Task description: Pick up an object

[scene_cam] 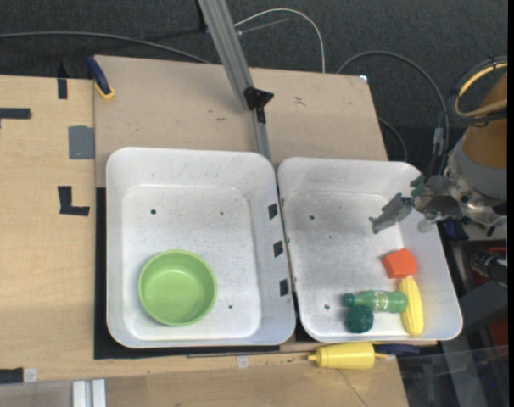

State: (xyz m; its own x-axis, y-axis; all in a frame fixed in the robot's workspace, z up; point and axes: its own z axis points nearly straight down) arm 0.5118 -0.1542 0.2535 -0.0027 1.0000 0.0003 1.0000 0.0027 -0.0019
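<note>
Green bottle point(377, 301) beside yellow banana point(412, 305); labels unreadable.

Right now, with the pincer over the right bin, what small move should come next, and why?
Probably shift the pincer toward the bin's near side and lower it over the orange block. The block lies apart from the green bottle and the banana, and nothing shows between the pincer's tips.

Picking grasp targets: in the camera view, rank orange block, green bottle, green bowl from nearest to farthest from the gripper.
From the gripper:
1. orange block, right bin, just below it.
2. green bottle, right bin, near the front edge.
3. green bowl, left bin, front corner.
</note>
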